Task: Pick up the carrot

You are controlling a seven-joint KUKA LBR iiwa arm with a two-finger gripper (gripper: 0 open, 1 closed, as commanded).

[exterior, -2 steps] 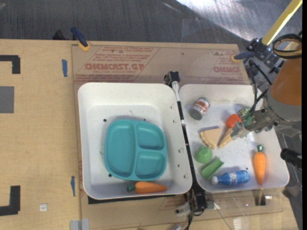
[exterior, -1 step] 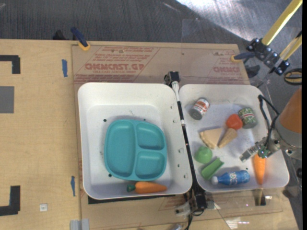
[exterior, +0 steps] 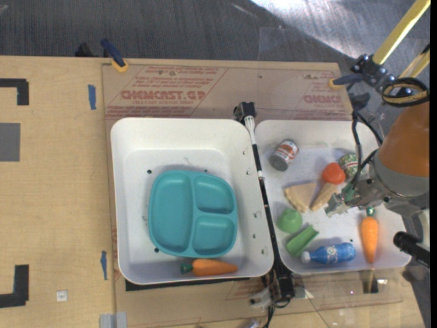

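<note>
There are two carrots on show. One carrot (exterior: 369, 238) lies in the right bin (exterior: 321, 134) near its right wall, upright in the view with its green stub at the top and its tip pointing toward the front edge. The second carrot (exterior: 213, 267) lies flat along the front wall of the left bin (exterior: 130, 183), green end to the left, just below a teal divided plate (exterior: 193, 212) that takes up the middle of that bin. Just above and to the left of the right-bin carrot hangs the gripper (exterior: 347, 201), a dark cluster of metal at the end of the grey arm with its orange band (exterior: 408, 145) reaching in from the right. It sits close over the end of a tan cone (exterior: 322, 195) with an orange-red ball (exterior: 333, 174) at its top, and apart from the carrot. Whether the pincer is wide or narrow I cannot tell. Beside the cone lies a pale tan wedge (exterior: 297, 197), touching it. Below that are a small green ball (exterior: 291, 220) and a green block (exterior: 301, 239) set at a slant, and near the front a blue bottle (exterior: 331, 253) lies on its side just left of the carrot. Toward the back a small can (exterior: 283, 154) lies tipped over. Both bins rest on a cardboard sheet (exterior: 171, 87) on the wooden bench (exterior: 54, 183).
</note>
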